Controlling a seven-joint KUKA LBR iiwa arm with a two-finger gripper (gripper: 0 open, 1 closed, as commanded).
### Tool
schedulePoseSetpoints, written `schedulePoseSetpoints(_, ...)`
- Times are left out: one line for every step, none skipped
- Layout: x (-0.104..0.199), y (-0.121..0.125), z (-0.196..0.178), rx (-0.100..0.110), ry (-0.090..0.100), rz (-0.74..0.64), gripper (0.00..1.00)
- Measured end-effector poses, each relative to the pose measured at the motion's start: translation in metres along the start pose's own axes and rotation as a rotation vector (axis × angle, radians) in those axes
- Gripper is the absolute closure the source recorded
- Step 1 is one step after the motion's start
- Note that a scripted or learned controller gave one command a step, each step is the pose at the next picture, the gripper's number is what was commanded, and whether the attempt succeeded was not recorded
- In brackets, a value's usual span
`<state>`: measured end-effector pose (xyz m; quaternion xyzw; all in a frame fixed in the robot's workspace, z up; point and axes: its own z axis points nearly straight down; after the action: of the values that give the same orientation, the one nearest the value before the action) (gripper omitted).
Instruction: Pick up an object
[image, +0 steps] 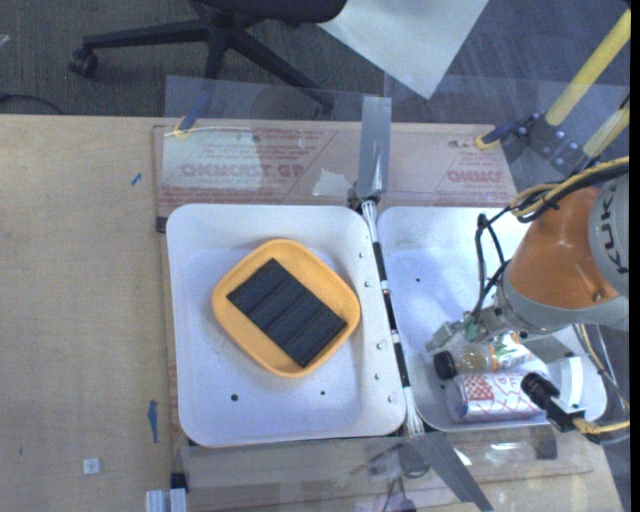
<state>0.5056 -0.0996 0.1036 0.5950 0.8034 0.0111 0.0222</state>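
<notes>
**Inspector:** Right-hand shallow white bin (420, 260): the gripper (466, 334) sits low in the near half, under the grey arm with the orange band (560, 265). In my judgement the step in hand is the approach to a grasp, and no lift has begun.

**Clerk:** Has it hold of anything?

**Inspector:** Cannot tell. The wrist hides the tip, so open or closed is not shown, and nothing is seen held.

**Clerk:** And the object?

**Inspector:** The likeliest target is the small clear plastic bottle with a black cap (470, 360). It lies on its side on the bin floor just beside the gripper, possibly touching it. Close against it, nearer the front rim, lies a red-and-white patterned cylindrical can (490, 393). The left-hand shallow white bin (200, 400) bears a yellow square plastic dish (232, 320) with a black ribbed pad (287, 312) on it, well apart.

**Clerk:** Next move?

**Inspector:** Close squarely on the bottle alone, then raise it straight up. Its round body may roll away, and the can crowds it.
</notes>
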Motion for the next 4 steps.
schedulePoseSetpoints(0.0025,-0.0089,0.0057,-0.007,-0.004,-0.024,0.0)
schedulePoseSetpoints(0.0018,-0.009,0.0056,-0.007,-0.006,0.039,0.0)
schedulePoseSetpoints(0.0041,-0.0087,0.0055,-0.006,-0.006,-0.033,0.0)
schedulePoseSetpoints(-0.0002,-0.0031,0.0076,0.001,-0.005,0.143,0.0)
